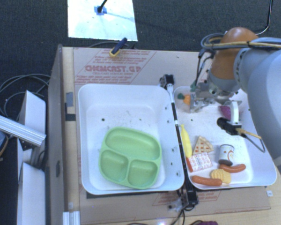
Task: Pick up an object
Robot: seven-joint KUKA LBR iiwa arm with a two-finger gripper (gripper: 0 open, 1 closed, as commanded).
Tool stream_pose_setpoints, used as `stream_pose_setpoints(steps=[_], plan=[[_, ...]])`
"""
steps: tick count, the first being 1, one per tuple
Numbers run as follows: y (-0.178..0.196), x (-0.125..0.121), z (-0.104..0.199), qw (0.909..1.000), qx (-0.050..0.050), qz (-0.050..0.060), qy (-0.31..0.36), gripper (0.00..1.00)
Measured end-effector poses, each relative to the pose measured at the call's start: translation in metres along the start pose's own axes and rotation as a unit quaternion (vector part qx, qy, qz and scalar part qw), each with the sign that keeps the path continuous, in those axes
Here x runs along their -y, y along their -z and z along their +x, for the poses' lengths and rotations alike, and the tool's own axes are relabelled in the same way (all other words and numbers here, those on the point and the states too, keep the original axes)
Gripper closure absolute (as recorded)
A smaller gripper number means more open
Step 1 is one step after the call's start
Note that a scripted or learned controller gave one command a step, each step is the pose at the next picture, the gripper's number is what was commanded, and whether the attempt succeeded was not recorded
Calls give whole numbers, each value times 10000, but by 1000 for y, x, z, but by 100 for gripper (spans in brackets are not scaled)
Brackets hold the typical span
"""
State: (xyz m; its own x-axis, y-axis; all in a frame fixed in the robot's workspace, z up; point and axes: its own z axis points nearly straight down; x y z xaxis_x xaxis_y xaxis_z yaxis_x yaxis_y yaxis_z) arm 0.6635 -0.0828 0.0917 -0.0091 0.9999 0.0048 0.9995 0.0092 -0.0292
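The arm [253,64] is reaching in from the right and is positioning its gripper [200,102] low over the far corner of the right bin [264,175], the bin that is carrying all the loose items. The gripper is standing just beside a small orange-and-green piece [186,98] that is lying near the bin's far-left corner, which suggests this piece is the current pick target; whether the tool is set wide, narrow, or closed on anything cannot be told, because the wrist body is covering that area. The remaining candidates are lying toward the near side: a yellow banana-like piece [186,142] is resting along the divider edge, a triangular slice [202,146] and a red-and-white packet [199,162] are lying just beside it, and a small can [226,152], a sausage [206,181] and a biscuit [220,175] are clustering near the front rim. A purple piece [225,110] is lying close to the wrist. The left bin [91,102] is holding a green divided tray [130,157], well apart from the arm, likely serving as a drop location. Working in a corner is likely limiting approach room for the tool.
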Motion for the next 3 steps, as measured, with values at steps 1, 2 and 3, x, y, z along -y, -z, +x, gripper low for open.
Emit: stream_pose_setpoints(steps=[1, 2, 3], plan=[[0, 0, 0, 10000, 0, -3, 5, 0], [-12, 160, -16, 9999, 22, -143, -45, 0], [-8, 59, -15, 9998, 25, -170, -28, 0]])
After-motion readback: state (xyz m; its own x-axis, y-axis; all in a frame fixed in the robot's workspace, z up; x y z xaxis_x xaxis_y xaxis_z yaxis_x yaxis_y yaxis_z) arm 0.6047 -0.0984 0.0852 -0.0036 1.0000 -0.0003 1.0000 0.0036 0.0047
